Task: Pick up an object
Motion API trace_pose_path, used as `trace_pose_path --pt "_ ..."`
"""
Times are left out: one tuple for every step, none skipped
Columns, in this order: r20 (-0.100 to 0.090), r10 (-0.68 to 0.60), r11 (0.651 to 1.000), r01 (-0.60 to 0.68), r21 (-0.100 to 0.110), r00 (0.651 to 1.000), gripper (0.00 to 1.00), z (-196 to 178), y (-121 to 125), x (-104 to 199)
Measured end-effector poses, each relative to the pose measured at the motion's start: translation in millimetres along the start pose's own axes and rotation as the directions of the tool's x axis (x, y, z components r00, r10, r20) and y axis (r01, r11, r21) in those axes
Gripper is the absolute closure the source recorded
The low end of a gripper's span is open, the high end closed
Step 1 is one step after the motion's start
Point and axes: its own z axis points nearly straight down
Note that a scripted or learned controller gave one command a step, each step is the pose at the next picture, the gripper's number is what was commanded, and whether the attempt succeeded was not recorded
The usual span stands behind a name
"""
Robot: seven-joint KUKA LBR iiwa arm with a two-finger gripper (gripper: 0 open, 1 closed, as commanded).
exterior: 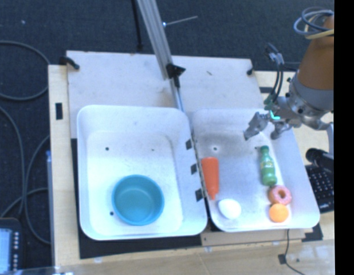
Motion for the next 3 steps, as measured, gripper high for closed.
trace_pose_path --pt "0.0 0.0 1.0 0.0 -0.004 1.0 0.0 -2.2 0.6 0.0" --pt "0.003 0.006 1.0 -0.006 0.004 1.0 0.0 61.6 2.6 3.8" --pt "0.003 0.006 1.0 -0.006 0.004 1.0 0.0 121.3 6.5 -6.2"
